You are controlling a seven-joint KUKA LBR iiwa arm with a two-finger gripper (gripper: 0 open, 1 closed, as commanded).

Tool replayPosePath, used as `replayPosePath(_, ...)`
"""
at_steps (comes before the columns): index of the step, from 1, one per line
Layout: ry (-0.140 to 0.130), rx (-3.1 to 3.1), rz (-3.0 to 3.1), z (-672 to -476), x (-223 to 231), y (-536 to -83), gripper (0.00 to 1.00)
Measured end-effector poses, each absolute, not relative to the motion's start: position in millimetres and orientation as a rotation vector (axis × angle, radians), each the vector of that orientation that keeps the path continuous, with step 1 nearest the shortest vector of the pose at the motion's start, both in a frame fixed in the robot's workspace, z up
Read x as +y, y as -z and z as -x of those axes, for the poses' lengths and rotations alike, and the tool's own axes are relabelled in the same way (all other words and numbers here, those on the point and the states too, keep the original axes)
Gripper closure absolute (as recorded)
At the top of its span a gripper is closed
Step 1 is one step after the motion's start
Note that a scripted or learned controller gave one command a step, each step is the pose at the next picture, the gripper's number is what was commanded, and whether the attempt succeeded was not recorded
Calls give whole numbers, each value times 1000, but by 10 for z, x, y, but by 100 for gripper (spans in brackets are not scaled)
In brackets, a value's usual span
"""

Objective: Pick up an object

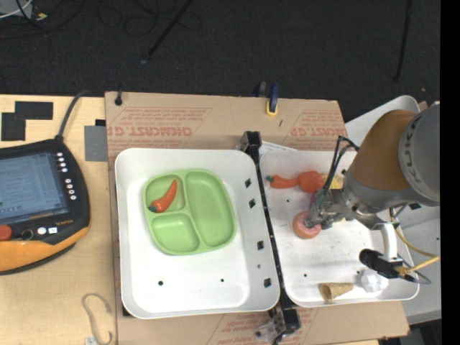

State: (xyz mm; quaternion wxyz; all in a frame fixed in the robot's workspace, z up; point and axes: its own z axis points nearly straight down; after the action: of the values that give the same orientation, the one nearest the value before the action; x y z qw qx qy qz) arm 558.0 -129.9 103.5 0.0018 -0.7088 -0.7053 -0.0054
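From above, the gripper [314, 220] is down in the right bin [287, 279], right over a pink round object [305, 228] near the bin's middle; whether it pinches it, I cannot tell. An orange toy [302, 181] lies towards the bin's far edge.

green tray [208, 214], orange-red pepper [165, 195]

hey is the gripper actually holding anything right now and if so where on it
Cannot be told. The gripper is down on the pink round object in the right bin, but a grasp isn't visible.
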Motion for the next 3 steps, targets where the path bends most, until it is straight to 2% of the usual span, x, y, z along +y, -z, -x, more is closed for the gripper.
replayPosePath(1, 2, -2222, 2223, -5619, -1297, -1658, 100)
replayPosePath(2, 2, -2221, 2224, -5710, -1363, -2203, 100)
replayPosePath(3, 0, -2220, 2221, -5708, -1377, -2276, 100)
